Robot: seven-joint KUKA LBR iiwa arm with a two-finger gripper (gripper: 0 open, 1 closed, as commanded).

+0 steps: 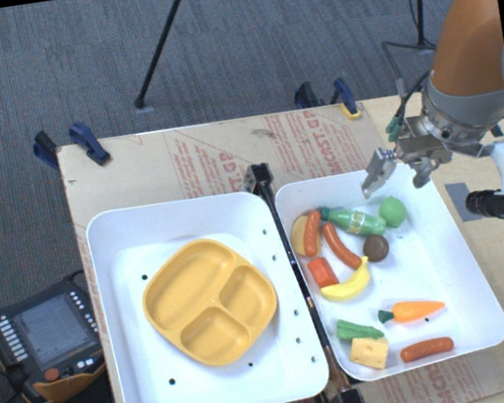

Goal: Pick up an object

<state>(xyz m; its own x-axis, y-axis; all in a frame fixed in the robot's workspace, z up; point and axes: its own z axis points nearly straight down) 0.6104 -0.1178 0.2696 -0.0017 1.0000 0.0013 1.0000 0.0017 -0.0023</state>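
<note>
I see my tool spread wide, gripping nothing, hovering at the right bin's twelve o'clock rim (green ball just below).

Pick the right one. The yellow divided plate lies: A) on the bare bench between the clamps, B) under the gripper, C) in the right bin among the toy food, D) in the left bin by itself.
D: the yellow divided plate sits alone in the left bin, while the toy food, such as the carrot, is in the right bin.
</note>
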